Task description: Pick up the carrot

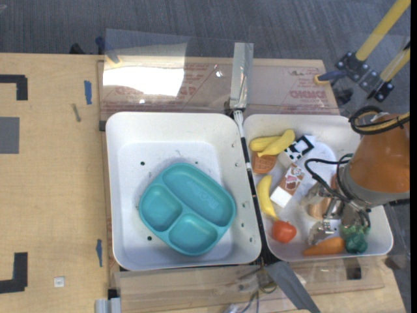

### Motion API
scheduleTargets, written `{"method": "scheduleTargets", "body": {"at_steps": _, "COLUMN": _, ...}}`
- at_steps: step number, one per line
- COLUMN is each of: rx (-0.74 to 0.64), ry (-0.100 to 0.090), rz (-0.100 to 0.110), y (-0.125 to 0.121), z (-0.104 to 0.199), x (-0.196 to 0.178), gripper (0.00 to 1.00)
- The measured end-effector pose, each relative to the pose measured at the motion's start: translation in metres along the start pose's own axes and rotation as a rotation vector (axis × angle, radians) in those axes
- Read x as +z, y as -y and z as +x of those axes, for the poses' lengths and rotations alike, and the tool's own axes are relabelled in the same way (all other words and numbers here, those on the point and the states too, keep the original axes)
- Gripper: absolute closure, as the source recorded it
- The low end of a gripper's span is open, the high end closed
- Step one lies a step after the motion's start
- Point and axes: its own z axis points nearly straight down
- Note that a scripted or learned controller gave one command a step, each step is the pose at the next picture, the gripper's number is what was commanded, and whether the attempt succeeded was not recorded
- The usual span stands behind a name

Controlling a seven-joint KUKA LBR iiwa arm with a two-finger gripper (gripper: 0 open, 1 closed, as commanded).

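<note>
End effector (328,225) low in the right bin (381,243), just above the carrot (324,246).

The carrot lies on its side along the near wall of the right bin, toward the lower right of the frame, with a green leafy piece (356,240) touching its right end and a red tomato (283,231) just to its left. The arm (381,162), with its orange band, comes in from the right edge and hangs over the bin; whether the end effector is spread or closed cannot be told, and nothing is seen gripped in it. Higher in the same bin lie two yellow bananas (273,143) and some small packets (293,178). The left bin (130,149) holds a teal divided plate (187,207).
</note>
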Motion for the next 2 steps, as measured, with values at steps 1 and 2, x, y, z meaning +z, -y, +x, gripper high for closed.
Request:
{"method": "scheduleTargets", "body": {"at_steps": 1, "rx": 0.299, "ry": -0.005, "rz": 0.001, "y": -0.02, "z": 0.008, "x": 0.0, "gripper": 0.0}}
{"method": "scheduleTargets", "body": {"at_steps": 2, "rx": 0.081, "ry": -0.005, "rz": 0.0, "y": 0.047, "z": -0.007, "x": -0.027, "gripper": 0.0}}
